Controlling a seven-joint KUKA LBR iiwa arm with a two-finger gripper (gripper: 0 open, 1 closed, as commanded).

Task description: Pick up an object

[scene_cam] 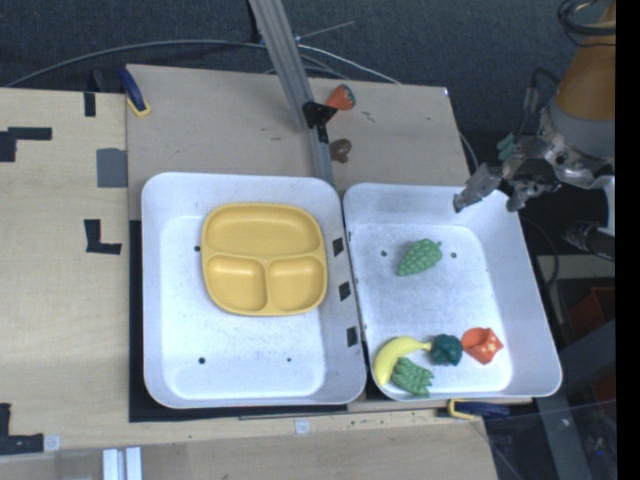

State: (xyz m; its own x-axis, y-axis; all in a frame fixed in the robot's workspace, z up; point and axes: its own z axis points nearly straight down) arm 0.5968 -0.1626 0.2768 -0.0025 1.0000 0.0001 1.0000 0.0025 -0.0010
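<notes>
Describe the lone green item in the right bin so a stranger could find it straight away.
Start at the right bin, the one without the yellow tray. In its upper middle lies a bumpy green grape bunch alone on the white floor. The other toys, including a second green piece, huddle in the near corner.

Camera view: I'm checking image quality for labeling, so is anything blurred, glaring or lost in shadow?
Camera view: soft overall; the gripper at the right bin's far edge is dark and blurry; the toys stay readable, the green grapes casting faint shadow; the yellow tray shows no harsh glare.
</notes>
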